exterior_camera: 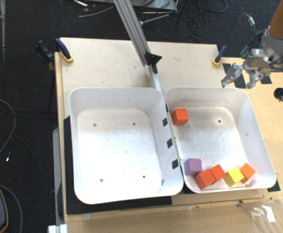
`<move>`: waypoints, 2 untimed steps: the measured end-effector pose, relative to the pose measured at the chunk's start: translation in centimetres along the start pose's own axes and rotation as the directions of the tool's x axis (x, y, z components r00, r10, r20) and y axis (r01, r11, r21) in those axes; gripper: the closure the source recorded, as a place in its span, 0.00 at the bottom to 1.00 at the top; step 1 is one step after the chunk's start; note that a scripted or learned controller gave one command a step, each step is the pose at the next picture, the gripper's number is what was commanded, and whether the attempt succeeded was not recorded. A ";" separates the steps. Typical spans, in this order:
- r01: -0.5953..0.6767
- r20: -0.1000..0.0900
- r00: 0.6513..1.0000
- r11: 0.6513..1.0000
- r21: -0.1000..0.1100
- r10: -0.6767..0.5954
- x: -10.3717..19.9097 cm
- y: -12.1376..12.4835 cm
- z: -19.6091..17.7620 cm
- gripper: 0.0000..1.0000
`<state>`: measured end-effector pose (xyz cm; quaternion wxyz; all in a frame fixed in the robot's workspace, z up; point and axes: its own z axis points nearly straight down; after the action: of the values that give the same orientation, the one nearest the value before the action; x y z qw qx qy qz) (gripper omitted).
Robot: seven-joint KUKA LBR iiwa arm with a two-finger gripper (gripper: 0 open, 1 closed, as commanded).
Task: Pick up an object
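The grey metal two-finger pincer (pixel 242 79) hangs at the upper right, above the desk just beyond the far right corner of the right bin, its two fingers spread apart with nothing between them, so it is released. Above it the arm's grey wrist (pixel 273 50) rises toward the top right corner, with the orange band (pixel 281 18) above that; the arm leans in from the right and stays outside both bins. Below the pincer lie two shallow white plastic bins side by side on the pale wooden desk (pixel 107 62): the right bin (pixel 258 125) holds all the objects, and the left bin (pixel 73 130) lies next to it, their inner rims touching. There are six small blocks, counted: one orange cube (pixel 180 116) alone near the far left of the right bin, well apart from the rest, and five clustered along the near edge. In that cluster, from left to right, are a purple cube (pixel 193 166), a red-orange block (pixel 205 178), a smaller orange block (pixel 218 171), a yellow cube (pixel 235 175) and an orange cube at the right end (pixel 247 171), each touching or just beside its neighbour. The blocks look like matte, plain-coloured pieces with sharp edges. Two blue-and-yellow clamps (pixel 64 51) (pixel 219 56) grip the desk's far edge, and a silver slanted aluminium bar (pixel 132 23) runs down to the meeting point of the bins.
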<state>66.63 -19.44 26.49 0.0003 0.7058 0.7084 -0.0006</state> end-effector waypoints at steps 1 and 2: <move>0.001 -0.002 1.000 1.000 0.006 -0.001 2.7 1.5 11.2 0.00; -0.007 0.006 1.000 1.000 -0.010 0.008 7.2 -0.6 14.6 0.00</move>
<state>66.02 -12.25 11.89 0.0060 0.7084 0.7057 0.0007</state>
